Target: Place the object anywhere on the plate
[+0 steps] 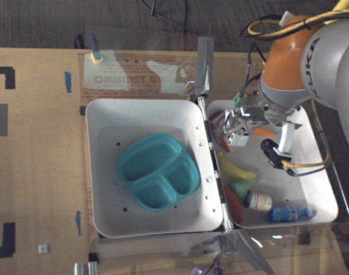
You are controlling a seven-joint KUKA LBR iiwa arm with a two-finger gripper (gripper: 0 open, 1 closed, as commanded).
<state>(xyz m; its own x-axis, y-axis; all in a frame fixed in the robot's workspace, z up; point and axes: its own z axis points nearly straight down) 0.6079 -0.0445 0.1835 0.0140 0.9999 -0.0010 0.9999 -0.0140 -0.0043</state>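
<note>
Gripper (pixel 236 132) low in right bin (pixel 320 202) among toys, hunting pick; jaws: cannot tell. Plate (pixel 157 171) waits bare, left bin (pixel 105 211).

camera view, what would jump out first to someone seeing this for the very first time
The teal divided plate stands out most, lying alone in the left bin. Next comes the grey arm with its orange band, reaching in from the right so that its hand hangs over the upper left part of the right bin. Below it small things crowd that bin: a yellow banana, a small bottle and a blue toy.
</note>
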